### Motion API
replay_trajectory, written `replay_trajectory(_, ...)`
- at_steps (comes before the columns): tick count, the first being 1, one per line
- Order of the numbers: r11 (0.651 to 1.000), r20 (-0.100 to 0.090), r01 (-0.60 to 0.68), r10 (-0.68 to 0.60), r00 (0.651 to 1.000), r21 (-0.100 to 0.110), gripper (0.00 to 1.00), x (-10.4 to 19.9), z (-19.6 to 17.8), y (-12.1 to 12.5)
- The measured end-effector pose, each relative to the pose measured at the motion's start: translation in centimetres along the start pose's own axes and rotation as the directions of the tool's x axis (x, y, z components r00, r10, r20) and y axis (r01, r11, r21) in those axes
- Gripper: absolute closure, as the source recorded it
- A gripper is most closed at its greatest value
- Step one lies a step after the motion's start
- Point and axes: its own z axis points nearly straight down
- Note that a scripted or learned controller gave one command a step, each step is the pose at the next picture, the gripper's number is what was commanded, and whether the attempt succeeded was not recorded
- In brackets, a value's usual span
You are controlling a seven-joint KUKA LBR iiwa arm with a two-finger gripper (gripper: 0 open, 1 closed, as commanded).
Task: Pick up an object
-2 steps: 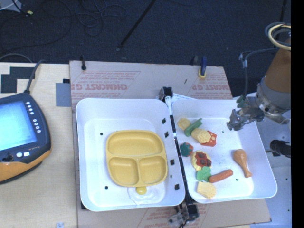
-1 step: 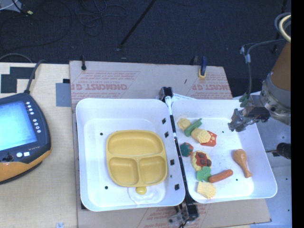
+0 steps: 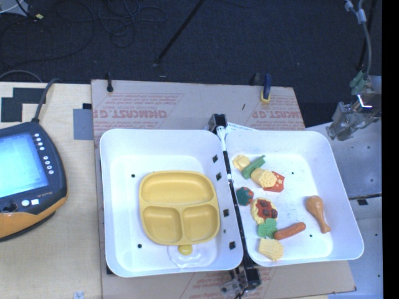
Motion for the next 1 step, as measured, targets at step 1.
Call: replay_trajectory(1,1.0,-0.002,-0.007,0.007,1.0,0.023,1.0,-1.59,11.91,-2.43)
